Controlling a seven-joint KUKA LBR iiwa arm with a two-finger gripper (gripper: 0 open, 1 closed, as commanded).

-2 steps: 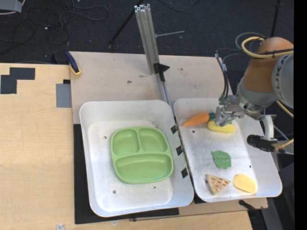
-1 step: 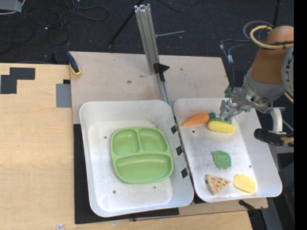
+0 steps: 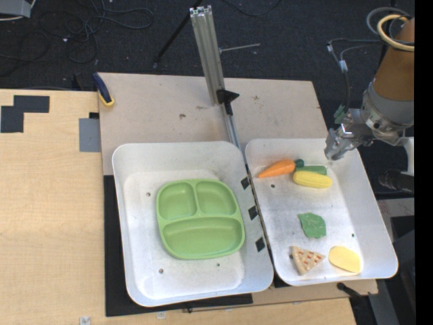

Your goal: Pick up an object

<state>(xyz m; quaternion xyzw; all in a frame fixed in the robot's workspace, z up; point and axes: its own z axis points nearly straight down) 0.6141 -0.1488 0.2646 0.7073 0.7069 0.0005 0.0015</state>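
Toy corn [image 3: 312, 179] lies near the far edge of the right bin [image 3: 376, 212], touching the carrot [image 3: 277, 168] beside it. A green leaf [image 3: 312, 225], waffle wedge [image 3: 306, 259] and yellow slice [image 3: 345, 258] sit toward its near edge. The end effector [image 3: 337, 145] hovers over the bin's far right corner; its grip cannot be told. A green divided plate [image 3: 200, 218] rests in the left bin [image 3: 132, 215].

Dark floor [image 3: 81, 26] at top, strewn with thin black cables [image 3: 101, 9]. Beige board [image 3: 270, 110] forms the bench top behind the bins, a few dark specks on it. Light wood-grain panel [image 3: 47, 215] fills the left side, with black square marks [image 3: 24, 110] and a grey patch [image 3: 88, 134]. Aluminium extrusion post [image 3: 210, 56] rises slanted from the board's middle. Blue-yellow handled item [image 3: 103, 90] at board's left corner. Even, flat lighting.
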